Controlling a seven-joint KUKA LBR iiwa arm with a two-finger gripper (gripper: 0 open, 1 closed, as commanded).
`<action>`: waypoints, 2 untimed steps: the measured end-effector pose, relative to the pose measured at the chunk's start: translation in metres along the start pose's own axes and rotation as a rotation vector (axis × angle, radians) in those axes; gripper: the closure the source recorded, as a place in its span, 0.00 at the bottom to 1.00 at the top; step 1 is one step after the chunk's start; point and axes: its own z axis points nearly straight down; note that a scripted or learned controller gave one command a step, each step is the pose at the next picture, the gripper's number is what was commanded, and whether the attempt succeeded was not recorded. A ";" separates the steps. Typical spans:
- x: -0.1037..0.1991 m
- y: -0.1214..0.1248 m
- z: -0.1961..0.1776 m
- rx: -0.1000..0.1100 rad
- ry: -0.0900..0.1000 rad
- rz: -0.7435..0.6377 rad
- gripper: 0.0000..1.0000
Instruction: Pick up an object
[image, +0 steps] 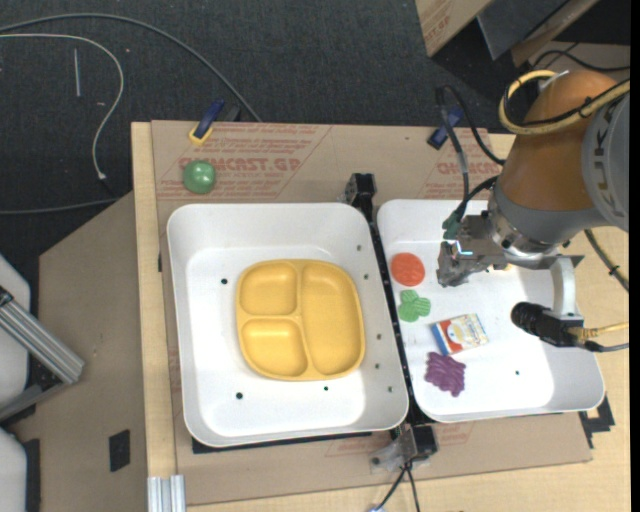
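Green ball (199, 177): on the bench at 11 o'clock, outside both bins.

Left bin (200, 250): holds a yellow divided tray (300, 319); stiff, wide, probably awkward for a two-finger claw.

Right bin (530, 390), candidates for the pick:
- Orange disc (407, 268), at 10 o'clock in the bin; flat, likely hard to get under.
- Green piece (413, 306), just below the disc; small, looks light.
- Purple grape-like cluster (445, 372), at 7 o'clock; bumpy, probably light, grips best across its narrow width.
- Small carton (460, 332), near centre; light, crushable, take by its long sides.

Claw (452, 272): low at 12 o'clock in the right bin, beside the disc; opening cannot be judged, nothing seen held.
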 end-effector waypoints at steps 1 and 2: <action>0.055 0.003 -0.011 0.000 0.000 0.000 1.00; 0.110 0.007 0.005 0.006 0.000 0.001 1.00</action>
